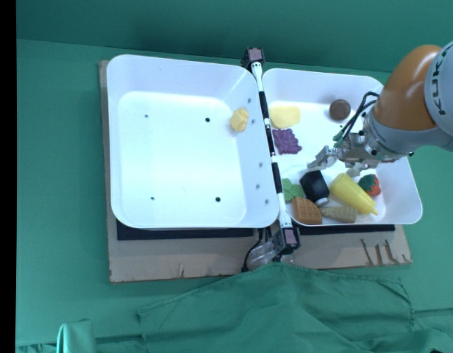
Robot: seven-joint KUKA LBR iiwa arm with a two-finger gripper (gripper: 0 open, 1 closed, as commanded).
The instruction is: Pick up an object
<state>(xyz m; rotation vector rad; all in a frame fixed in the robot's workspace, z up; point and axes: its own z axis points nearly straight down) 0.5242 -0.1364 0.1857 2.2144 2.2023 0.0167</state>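
My gripper (326, 157) hangs over the middle of the right bin (403, 213), with the arm reaching in from the right. Just below it lie a black cylinder with a white end (313, 186) and a yellow corn-like piece (350, 193). A red and green strawberry (369, 184) sits next to the corn. Purple grapes (287, 141) and a pale yellow piece (284, 115) lie to the gripper's left, and a brown round piece (340, 109) lies behind it. I see nothing held in the gripper.
A green leaf (290, 190), an orange waffle (306, 210) and a tan piece (339, 213) crowd the right bin's front edge. A small yellow piece (240, 119) rests against the left bin's (138, 72) right wall. A green cloth (285, 307) lies in front of the bench.
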